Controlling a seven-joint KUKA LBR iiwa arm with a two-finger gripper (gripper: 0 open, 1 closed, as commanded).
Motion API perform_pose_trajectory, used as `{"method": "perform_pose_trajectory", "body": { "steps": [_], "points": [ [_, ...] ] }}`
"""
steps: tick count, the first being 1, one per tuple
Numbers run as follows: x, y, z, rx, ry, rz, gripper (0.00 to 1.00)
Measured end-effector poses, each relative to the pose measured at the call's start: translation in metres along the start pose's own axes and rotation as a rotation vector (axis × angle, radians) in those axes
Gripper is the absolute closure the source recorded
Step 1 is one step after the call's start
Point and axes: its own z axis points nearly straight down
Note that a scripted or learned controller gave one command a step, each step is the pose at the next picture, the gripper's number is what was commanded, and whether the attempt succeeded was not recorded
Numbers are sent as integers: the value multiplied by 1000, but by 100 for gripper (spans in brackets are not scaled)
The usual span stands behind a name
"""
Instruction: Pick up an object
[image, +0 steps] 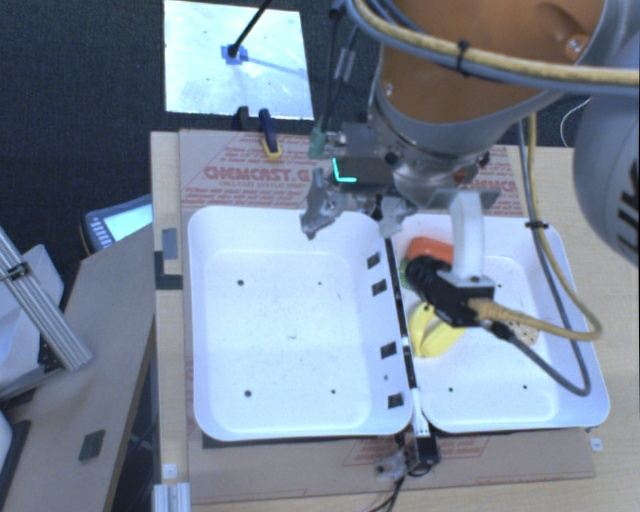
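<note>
Camera view: looked down at a slant on both bins.
Seam (398, 320): the line where the two white bins met, with small black clips along it; every place below is given from it.
Left bin (270, 330): left of the seam, its white floor marked by a few dark dots.
Right bin (500, 400): right of the seam, with the loose things in it.
Tool (356, 212): hung over the far end of the seam, a little to its left, above the bins' far rims. Its two grey fingers (318, 212) stood apart, and nothing could be seen between them.
Arm (470, 60): reached in from beyond and to the right of the seam's far end.
Orange thing (432, 246): in the right bin, near the seam's far end and partly hidden by the robot.
Green thing (408, 268): just right of the seam, on the near side of the orange thing; only a sliver showed.
Yellow thing (436, 338): just right of the seam, about halfway along it, on the bin floor and partly covered.
Cardboard (250, 175): lay under both bins, with red lettering showing beyond the seam's far end.
Clamp (268, 135): blue and yellow, at the cardboard's far edge, beyond and to the left of the seam.
Table (165, 160): carried the cardboard and the bins.
</note>
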Motion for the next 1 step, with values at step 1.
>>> {"method": "perform_pose_trajectory", "body": {
  "steps": [1],
  "points": [
    [0,1,-11,-3,1,-5,100]
  ]
}}
